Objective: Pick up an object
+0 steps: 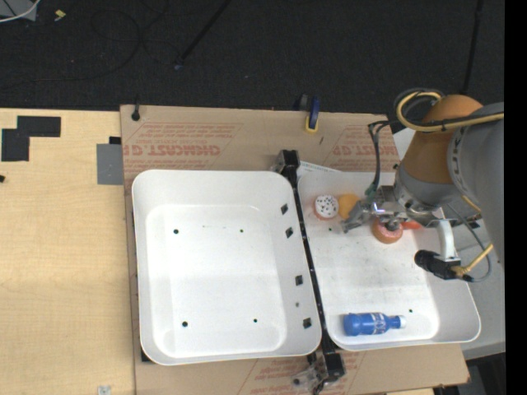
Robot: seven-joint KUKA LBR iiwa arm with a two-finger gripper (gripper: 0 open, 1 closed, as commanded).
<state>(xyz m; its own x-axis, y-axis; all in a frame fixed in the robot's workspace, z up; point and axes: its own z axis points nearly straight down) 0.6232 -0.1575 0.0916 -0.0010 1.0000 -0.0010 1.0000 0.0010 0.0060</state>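
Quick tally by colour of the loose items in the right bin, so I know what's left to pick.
Blue: 1, the bottle lying on its side near the bin's front edge.
White with red dots: 1, the small round object.
Yellow-orange: 1, the piece beside it.
Orange-red: 1, the round object under the gripper.
Total: 4

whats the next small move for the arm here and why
Probably lower straight down: the gripper hangs over the right bin beside a yellow piece and an orange-red object, with nothing visibly held. The blue bottle lies farther off.
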